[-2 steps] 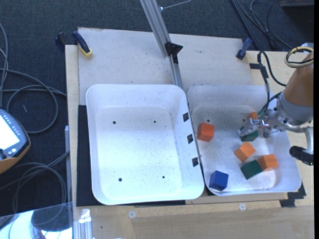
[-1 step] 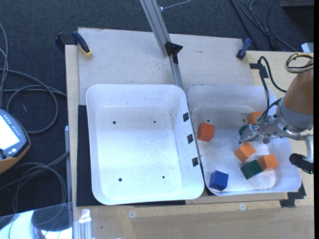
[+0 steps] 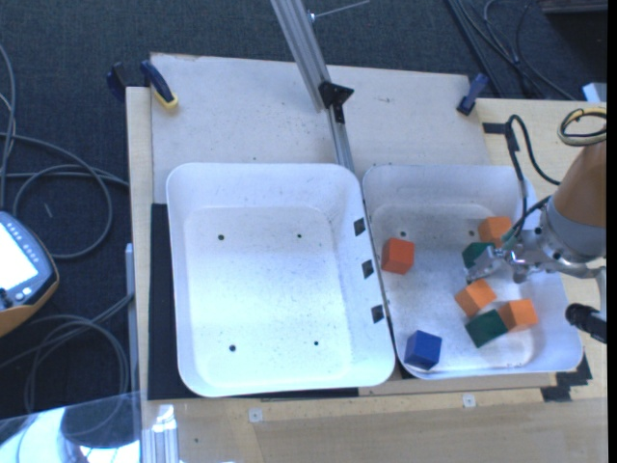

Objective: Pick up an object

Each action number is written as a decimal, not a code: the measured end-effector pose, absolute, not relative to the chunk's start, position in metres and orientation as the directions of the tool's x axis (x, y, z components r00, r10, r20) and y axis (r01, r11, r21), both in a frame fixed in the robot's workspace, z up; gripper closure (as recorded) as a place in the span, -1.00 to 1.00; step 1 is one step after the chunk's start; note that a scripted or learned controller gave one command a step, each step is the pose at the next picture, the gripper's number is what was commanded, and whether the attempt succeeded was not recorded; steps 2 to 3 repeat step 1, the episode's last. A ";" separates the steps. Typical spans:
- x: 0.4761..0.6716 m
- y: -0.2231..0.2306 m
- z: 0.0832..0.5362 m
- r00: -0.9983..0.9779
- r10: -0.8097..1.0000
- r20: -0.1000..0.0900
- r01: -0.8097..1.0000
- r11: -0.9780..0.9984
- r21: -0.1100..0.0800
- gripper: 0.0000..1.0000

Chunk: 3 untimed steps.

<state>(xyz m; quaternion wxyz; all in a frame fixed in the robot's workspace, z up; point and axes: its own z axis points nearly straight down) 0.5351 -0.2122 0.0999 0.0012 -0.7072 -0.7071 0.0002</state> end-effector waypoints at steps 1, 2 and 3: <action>0.608 -0.217 0.101 -0.004 1.000 -0.002 1.000 0.004 0.007 -1.00; 0.608 -0.217 0.101 -0.004 1.000 -0.002 1.000 0.004 0.007 -1.00; 0.608 -0.217 0.101 -0.004 1.000 -0.002 1.000 0.004 0.007 -1.00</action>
